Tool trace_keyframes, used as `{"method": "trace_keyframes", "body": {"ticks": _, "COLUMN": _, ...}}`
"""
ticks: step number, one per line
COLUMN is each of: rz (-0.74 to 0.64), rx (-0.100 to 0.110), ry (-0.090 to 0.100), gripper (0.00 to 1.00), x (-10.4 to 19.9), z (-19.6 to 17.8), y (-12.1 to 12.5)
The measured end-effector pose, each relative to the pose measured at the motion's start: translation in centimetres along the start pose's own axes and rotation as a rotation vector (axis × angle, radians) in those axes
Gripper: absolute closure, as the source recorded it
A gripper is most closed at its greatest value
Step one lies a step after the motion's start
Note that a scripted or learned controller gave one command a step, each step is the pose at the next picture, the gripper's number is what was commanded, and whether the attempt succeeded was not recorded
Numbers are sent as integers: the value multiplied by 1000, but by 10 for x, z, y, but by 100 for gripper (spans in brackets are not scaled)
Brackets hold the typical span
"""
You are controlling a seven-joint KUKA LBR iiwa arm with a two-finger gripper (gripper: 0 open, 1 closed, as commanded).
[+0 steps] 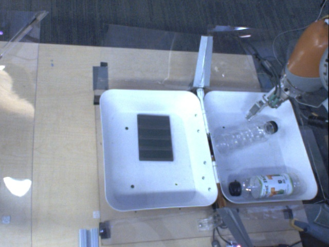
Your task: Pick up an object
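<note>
A clear crumpled plastic bottle (pixel 240 136) with a black cap lies on its side in the middle of the right bin (pixel 300 153). A second clear bottle (pixel 264 185), with a white and orange label and a black cap at its left end, lies along that bin's near wall. A dark ribbed rectangular block (pixel 155 137) lies flat in the middle of the left bin (pixel 115 153). My gripper (pixel 256 108) hangs over the back of the right bin, tilted down to the left, just above and behind the crumpled bottle. Nothing is visibly held.
The grey arm with its orange band (pixel 308 48) comes in from the upper right over the right bin's far corner. A metal divider post (pixel 203 60) stands behind the seam between the bins. Cables run along the bench's right side.
</note>
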State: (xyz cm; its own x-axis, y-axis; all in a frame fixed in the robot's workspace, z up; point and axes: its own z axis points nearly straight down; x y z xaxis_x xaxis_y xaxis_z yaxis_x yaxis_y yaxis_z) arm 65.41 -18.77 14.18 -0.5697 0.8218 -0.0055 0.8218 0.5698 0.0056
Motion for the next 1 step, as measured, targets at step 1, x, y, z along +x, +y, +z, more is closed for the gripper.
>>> {"method": "trace_keyframes", "body": {"ticks": 1, "rz": 74, "rx": -3, "ry": -2, "gripper": 0, "x": -1, "z": 54, "y": -28}}
